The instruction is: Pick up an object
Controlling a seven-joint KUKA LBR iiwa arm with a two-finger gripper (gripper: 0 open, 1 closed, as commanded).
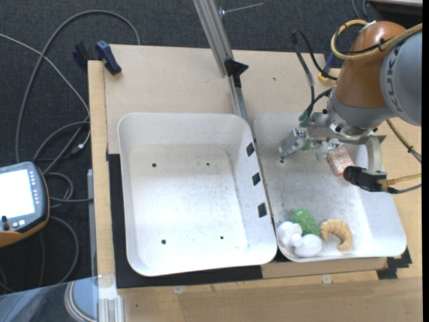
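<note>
My gripper (292,146) hangs over the upper part of the right bin (315,193), below the orange-banded wrist (365,52). A small pink and white packet (340,160) lies just right of the gripper, partly under the arm. In the bin's near corner a green toy (305,219), a white lumpy object (299,239) and a tan croissant-shaped piece (338,233) sit close together, well apart from the gripper. I see nothing held in the gripper.
The left bin (137,180) stands beside the right one, with black clips (255,178) along the shared wall. A slanted metal rail (214,32) crosses the bench top. Cables trail from the arm at the right. A pendant (19,200) lies off the bench at the left.
</note>
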